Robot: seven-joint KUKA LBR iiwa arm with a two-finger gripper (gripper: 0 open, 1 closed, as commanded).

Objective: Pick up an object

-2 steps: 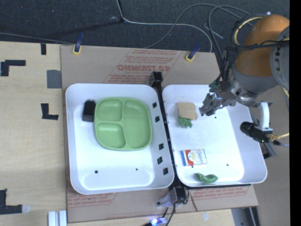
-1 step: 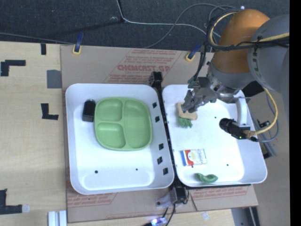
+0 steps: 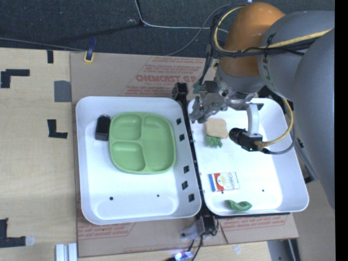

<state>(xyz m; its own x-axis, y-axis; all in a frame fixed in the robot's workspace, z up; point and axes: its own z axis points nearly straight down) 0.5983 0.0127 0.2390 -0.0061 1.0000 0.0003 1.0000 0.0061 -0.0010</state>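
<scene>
Camera view: jaws [image 3: 202, 112], state I cannot tell, hover just left of tan block [image 3: 216, 127]; centre them before descending.

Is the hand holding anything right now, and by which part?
Cannot tell. The hand sits at the right bin's far left corner, just above the tan sponge; nothing shows in it.

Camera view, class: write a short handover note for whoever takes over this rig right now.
Hand: low over the right bin's far left corner; grip state unclear, nothing seen held.
Right bin: tan sponge-like block with a green piece beside it, small red, white and blue packet, green item near the front wall.
Left bin: green divided plate, black object.
Done: nothing lifted.
Left: grasp and lift one object.
</scene>
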